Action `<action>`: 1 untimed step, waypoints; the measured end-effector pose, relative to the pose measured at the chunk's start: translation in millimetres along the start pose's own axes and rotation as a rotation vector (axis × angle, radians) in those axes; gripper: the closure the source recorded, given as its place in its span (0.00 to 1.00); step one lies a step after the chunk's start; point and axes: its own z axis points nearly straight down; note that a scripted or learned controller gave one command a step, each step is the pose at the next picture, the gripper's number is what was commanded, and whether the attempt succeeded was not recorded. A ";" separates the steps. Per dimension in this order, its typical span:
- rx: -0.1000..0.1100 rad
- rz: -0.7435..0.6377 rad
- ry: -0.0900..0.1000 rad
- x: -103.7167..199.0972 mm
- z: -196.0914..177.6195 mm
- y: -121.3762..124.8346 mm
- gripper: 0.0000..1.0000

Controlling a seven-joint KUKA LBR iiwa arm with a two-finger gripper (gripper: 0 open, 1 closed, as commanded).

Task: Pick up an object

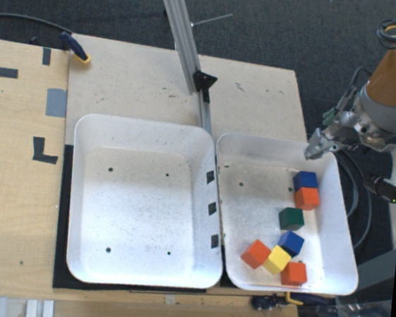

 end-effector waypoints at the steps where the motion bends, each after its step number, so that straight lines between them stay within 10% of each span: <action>1: 0.006 0.001 0.002 0.4 -9.9 0.5 1.00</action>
